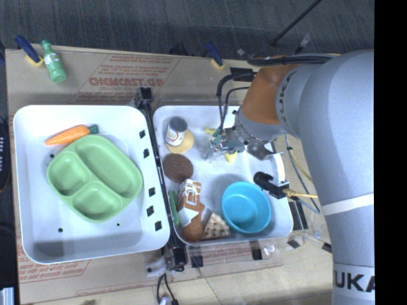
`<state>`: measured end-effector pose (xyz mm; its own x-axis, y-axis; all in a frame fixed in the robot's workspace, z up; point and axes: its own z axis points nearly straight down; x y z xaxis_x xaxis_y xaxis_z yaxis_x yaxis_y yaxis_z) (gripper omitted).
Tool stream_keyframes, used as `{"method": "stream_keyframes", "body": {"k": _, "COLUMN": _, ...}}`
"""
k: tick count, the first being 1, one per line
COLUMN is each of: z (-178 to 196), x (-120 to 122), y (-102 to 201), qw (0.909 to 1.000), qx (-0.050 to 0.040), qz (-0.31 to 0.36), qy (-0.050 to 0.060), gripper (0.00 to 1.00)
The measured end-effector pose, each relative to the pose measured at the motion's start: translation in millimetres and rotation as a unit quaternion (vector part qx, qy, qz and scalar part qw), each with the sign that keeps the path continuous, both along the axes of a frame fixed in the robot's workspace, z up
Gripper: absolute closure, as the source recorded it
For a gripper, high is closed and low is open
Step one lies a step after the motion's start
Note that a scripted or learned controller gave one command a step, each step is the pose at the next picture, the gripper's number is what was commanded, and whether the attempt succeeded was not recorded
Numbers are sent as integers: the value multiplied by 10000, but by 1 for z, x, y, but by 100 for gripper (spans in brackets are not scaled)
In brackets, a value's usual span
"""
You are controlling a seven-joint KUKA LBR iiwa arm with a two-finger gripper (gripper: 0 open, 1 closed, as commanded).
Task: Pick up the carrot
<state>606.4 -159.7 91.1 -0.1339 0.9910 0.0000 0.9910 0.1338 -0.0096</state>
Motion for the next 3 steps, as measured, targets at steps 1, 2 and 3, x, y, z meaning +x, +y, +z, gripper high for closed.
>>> {"method": "stream_keyframes", "body": {"k": 1, "z": 24, "x": -30, "y": -51, "qw": 9950, "qx": -7, "qz": -1001, "qy": 10, "gripper": 100}}
{"method": "stream_keyframes", "body": {"k": 2, "z": 59, "x": -58, "y": 6, "qw": 9998, "qx": 15, "qz": -218, "qy": -4, "gripper": 100}}
{"method": "stream_keyframes", "body": {"k": 3, "z": 61, "x": -68, "y": -35, "qw": 9563, "qx": 37, "qz": 2922, "qy": 10, "gripper": 100}}
